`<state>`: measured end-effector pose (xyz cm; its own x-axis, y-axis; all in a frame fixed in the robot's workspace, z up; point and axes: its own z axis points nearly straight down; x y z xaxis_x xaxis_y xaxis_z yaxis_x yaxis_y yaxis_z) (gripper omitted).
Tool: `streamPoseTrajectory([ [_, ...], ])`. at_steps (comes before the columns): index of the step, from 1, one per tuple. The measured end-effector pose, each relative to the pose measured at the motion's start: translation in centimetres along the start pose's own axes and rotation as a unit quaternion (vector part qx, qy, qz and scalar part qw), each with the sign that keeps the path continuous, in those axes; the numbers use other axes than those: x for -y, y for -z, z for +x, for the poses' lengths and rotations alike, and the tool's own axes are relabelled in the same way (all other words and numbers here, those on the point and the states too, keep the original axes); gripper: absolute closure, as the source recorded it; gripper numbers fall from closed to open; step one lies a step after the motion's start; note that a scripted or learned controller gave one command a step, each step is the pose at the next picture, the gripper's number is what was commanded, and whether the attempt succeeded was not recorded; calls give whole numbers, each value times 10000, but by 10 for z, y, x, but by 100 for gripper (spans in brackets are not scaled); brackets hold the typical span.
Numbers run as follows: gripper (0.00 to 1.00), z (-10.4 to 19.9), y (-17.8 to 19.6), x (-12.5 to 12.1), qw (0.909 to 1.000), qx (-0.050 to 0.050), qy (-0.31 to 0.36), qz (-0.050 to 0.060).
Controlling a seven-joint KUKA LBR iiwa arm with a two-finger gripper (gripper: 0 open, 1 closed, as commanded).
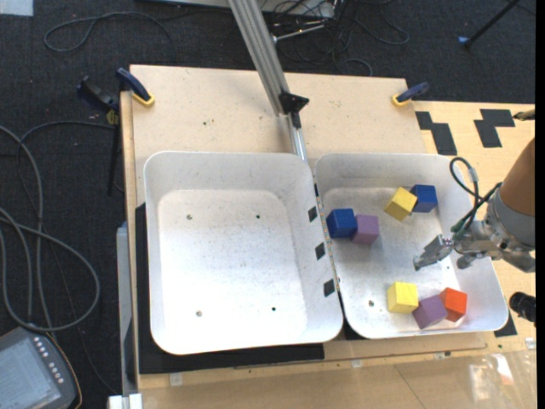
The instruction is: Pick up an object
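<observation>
The two shallow white plastic bins (230,164) are looking smooth, slightly glossy and finely speckled. The pale, matt wooden counter (221,109) is showing a dull, dotted surface. The small coloured cubes (402,296) are appearing matt and foam-like. The slanted grey metal rail (255,37) is gleaming faintly.
</observation>
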<state>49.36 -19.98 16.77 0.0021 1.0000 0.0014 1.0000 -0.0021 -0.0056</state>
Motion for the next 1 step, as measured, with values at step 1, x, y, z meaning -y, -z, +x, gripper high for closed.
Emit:
streamPoseTrajectory([
  [1, 0, 8, -47, -5, 10000, -2, 11, -5],
])
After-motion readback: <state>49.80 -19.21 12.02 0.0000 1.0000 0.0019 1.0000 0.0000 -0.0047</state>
